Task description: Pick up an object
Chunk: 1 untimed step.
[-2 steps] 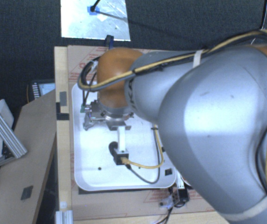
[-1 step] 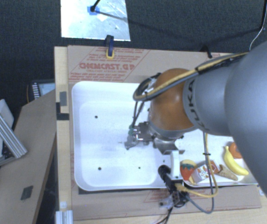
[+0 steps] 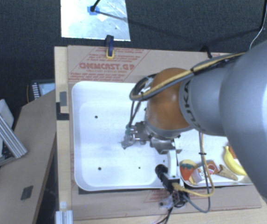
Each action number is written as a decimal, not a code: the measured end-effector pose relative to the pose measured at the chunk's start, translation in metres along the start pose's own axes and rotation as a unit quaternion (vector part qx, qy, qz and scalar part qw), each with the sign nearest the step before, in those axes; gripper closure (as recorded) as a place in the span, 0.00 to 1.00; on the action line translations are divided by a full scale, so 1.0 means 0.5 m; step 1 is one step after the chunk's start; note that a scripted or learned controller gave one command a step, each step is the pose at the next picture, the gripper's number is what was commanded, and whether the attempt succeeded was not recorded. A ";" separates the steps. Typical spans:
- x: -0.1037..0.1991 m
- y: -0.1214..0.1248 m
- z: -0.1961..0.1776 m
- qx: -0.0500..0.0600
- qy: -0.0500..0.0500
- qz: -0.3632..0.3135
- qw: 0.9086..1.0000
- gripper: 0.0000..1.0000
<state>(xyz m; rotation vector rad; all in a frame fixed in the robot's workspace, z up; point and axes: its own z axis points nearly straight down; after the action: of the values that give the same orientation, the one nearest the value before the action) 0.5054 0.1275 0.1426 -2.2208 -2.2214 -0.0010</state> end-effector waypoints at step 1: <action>0.081 0.128 0.119 -0.003 0.001 -0.003 1.000 0.00</action>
<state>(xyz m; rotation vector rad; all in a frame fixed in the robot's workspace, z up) 0.5693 0.1681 0.0830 -2.2169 -2.2294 -0.0088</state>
